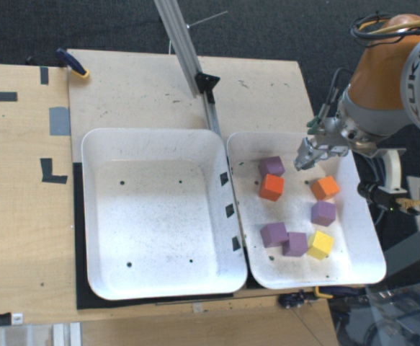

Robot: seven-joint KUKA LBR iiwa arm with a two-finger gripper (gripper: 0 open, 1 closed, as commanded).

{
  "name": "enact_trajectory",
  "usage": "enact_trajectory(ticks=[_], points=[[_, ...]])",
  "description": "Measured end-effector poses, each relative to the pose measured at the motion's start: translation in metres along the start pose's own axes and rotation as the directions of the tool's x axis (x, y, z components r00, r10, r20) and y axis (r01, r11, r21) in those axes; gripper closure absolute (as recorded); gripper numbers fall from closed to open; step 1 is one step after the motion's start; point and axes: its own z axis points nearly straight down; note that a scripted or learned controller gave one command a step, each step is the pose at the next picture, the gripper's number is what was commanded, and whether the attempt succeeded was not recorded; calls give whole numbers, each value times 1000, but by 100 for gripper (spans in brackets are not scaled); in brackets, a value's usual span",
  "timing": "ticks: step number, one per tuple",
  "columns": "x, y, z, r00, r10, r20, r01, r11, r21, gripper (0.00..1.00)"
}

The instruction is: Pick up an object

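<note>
left bin (152,215) open (bare), cubes (295,215) crowd right bin (361,254)

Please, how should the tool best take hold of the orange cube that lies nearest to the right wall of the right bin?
Probably from straight above, closing on two opposite flat sides of the orange cube. It sits alone on the right bin floor, with free space around it; the purple cube below is close but apart. The tool hovers just up-left of it, so only a short move is needed.

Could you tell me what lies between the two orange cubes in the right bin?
In the camera view, only bare white bin floor separates the orange cubes.
</note>
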Motion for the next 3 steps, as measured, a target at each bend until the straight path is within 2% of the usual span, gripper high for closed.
enact_trajectory(ticks=[2, 3], points=[[107, 23, 30, 1000, 1, 1, -1, 1000, 3, 100], [168, 43, 32, 1000, -1, 0, 1, 1000, 1, 100]])
